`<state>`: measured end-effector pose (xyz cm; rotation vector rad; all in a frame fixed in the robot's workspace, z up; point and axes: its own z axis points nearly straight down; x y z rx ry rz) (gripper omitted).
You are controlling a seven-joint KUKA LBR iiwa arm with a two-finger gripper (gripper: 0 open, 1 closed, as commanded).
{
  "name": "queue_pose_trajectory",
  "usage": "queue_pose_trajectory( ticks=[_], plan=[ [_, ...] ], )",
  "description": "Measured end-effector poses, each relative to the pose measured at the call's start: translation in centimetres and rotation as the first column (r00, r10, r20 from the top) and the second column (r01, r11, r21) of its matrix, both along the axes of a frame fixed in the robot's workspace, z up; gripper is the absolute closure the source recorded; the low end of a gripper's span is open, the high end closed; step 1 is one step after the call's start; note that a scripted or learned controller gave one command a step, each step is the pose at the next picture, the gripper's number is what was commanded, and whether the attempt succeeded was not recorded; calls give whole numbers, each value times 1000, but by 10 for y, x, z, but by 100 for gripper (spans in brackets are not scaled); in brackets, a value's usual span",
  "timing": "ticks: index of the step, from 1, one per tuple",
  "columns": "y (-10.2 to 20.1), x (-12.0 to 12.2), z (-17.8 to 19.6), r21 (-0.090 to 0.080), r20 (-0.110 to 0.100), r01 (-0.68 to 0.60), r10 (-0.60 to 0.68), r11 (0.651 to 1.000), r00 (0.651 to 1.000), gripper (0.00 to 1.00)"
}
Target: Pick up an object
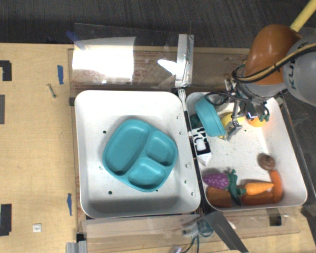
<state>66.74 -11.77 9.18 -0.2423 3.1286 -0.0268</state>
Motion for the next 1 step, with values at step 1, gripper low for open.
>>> queue_pose_trajectory(
  ticks=[1],
  plan=[
    [-99, -44, -4, 13, 1, -54, 54, 998, 999, 0]
  ],
)
